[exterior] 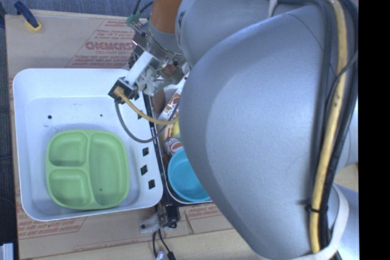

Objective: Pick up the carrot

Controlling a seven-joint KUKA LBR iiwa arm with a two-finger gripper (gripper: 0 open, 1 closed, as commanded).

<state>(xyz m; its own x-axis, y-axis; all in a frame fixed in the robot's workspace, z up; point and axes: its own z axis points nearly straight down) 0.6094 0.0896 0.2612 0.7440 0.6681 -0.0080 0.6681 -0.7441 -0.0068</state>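
Note:
My gripper point(159, 72) hangs below the orange wrist band, over the divide between the two bins, near the right bin's far left corner. The arm's grey bulk covers most of the right bin. In the strip that still shows, a small orange object point(173, 145) lies just above a blue bowl point(184, 180); it may be the carrot, but too little of it shows to be sure. A brown and white item point(169, 108) lies just under the gripper.
The left bin point(24, 85) holds a green divided plate point(88, 168) at its near side. A yellow cable point(141, 111) loops down from the gripper over the divider. A blue clamp point(27, 16) sits on the cardboard at far left.

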